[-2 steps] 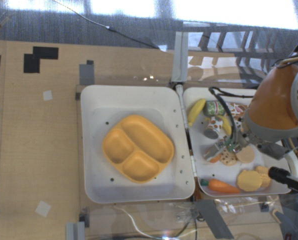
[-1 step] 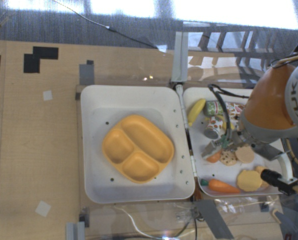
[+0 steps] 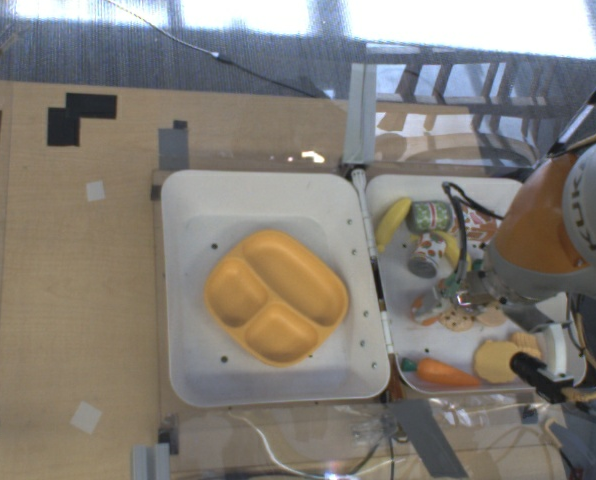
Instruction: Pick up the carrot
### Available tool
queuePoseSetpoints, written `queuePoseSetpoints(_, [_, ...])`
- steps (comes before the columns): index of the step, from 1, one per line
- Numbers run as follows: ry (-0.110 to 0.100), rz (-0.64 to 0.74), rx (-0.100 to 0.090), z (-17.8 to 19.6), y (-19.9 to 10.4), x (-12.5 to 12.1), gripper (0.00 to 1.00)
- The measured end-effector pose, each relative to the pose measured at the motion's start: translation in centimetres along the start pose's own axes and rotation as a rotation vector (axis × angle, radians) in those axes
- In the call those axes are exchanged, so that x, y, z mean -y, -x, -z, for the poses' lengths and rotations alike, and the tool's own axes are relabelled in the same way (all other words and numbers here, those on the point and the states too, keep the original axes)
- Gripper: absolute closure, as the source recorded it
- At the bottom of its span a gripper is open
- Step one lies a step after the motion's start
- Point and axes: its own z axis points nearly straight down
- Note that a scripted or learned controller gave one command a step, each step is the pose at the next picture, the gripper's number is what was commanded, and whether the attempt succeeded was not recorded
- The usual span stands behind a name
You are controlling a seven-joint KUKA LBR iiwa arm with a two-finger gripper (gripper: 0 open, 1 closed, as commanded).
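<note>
The bench (image 3: 68,298) is pale wood and fills most of the frame, with a few black blocks at its upper left and small grey squares of tape scattered on its left side. Two shallow white bins sit side by side on it. The left bin (image 3: 188,218) takes up the centre of the frame, and the right bin (image 3: 393,193) lies just beside it towards the right edge, their rims nearly touching.

The grey arm (image 3: 553,228) with its orange band comes in from the right of the frame and hangs over the right bin, hiding much of that bin's right half. In the left bin rests a yellow divided plate (image 3: 276,296), turned at a slant, with three compartments, sitting roughly in the bin's middle.

The claw (image 3: 461,296) is down low in the middle of the right bin, among a clutter of small toy foods. I cannot tell whether it is apart or together, because cables and wrist parts sit in the way.

A yellow banana (image 3: 392,222) lies at the upper left of the right bin, tilted along the rim. Just right of it is a small green can (image 3: 430,215) on its side, and below that another small can (image 3: 425,258). The carrot (image 3: 444,372) lies at the lower edge of the right bin, near its lower left corner, orange body pointing right with its green end to the left, well below the claw and apart from it. Beside the carrot's tip sits a pale yellow lump (image 3: 495,361).
</note>
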Motion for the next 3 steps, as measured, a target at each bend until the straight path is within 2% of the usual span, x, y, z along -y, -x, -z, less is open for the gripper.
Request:
queuePoseSetpoints(1, [0.005,0.01,0.0,1.1,-0.1,-0.3,1.0])
queuePoseSetpoints(2, [0.005,0.01,0.001,1.1,-0.1,-0.3,0.0])
queuePoseSetpoints(3, [0.003,-0.249,-0.001,-0.6,0.6,-4.3,0.0])
